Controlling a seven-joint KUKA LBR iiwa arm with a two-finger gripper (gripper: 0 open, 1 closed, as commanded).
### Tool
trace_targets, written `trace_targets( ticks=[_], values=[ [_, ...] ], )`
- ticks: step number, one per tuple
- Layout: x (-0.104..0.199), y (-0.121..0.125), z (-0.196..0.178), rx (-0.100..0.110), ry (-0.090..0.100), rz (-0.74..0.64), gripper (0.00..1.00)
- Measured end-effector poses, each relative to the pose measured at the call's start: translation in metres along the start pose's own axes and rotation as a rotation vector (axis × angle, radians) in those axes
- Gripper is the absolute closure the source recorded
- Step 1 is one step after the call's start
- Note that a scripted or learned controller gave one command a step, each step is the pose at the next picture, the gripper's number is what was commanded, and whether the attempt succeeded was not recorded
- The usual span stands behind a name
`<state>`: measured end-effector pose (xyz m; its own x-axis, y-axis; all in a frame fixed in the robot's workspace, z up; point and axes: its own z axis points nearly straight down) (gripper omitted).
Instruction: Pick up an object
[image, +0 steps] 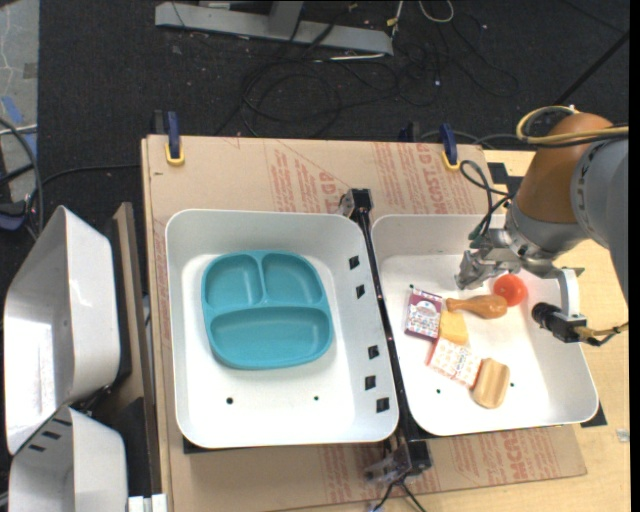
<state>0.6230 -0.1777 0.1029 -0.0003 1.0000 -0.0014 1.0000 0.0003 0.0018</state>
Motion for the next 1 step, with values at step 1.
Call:
trace_targets(
  ticks=[1],
  values=[
    [-0.0083, 0.0077, -0.0513, -0.005, -0.001, 0.0, 1.0]
  ],
)
